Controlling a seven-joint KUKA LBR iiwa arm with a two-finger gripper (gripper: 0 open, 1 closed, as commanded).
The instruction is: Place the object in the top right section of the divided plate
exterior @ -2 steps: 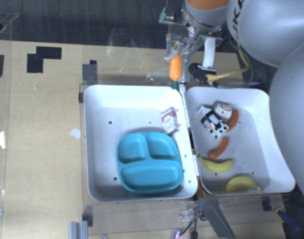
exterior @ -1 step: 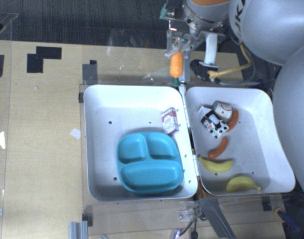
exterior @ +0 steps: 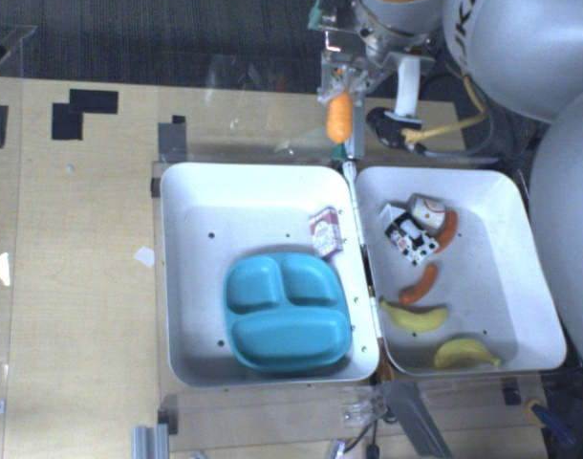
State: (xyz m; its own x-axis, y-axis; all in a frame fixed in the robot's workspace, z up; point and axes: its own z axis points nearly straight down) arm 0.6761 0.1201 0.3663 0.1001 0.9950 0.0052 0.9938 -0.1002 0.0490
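Blue divided plate (exterior: 288, 312) below; end effector (exterior: 341, 98) pinches a carrot (exterior: 340, 119) (hanging upright).

One fixed camera looks down from above the bench (exterior: 72, 285) at a slant, from a moderate distance. It takes in both white bins (exterior: 191, 285) whole; the arm (exterior: 521, 36) enters from the right.
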